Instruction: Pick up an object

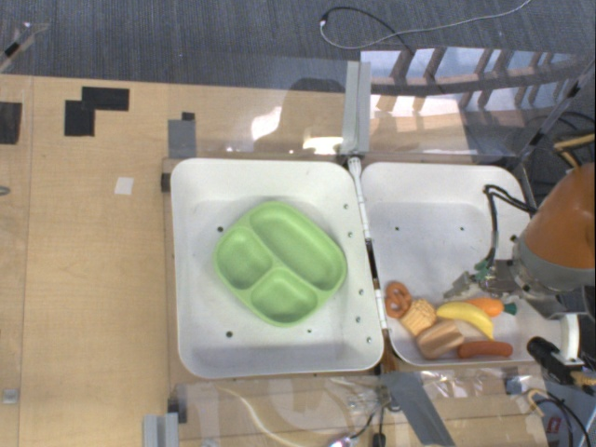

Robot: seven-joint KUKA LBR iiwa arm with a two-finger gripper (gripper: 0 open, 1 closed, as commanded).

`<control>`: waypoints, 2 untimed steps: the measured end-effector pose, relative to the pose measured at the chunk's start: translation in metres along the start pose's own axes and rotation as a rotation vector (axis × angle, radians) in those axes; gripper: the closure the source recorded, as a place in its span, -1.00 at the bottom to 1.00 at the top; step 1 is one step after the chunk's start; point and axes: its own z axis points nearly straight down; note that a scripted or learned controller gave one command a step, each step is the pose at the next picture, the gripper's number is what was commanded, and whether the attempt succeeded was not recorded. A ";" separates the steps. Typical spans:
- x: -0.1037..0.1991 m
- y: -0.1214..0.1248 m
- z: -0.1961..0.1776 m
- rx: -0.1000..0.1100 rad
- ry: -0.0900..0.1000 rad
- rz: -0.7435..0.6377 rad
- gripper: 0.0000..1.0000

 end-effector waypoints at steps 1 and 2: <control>-0.027 0.001 0.001 0.001 0.005 0.101 -1.00; 0.065 0.041 0.000 -0.006 0.000 -0.426 -1.00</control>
